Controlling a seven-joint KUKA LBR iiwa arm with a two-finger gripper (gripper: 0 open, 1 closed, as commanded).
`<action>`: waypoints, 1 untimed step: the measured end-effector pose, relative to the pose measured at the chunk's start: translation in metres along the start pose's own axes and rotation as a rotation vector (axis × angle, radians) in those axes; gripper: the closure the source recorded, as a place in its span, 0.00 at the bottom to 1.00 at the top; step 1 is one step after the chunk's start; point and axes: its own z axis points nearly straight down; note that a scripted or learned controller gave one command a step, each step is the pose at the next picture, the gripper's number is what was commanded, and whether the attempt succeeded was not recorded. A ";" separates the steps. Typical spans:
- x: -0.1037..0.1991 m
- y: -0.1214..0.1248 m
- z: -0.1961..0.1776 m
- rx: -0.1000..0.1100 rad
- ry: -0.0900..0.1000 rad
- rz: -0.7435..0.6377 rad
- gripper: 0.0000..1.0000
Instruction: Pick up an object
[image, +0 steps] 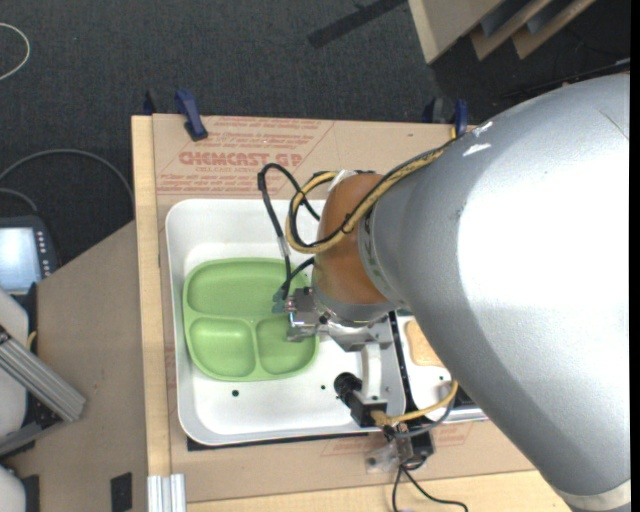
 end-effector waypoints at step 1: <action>-0.031 0.066 -0.145 -0.018 0.014 -0.013 1.00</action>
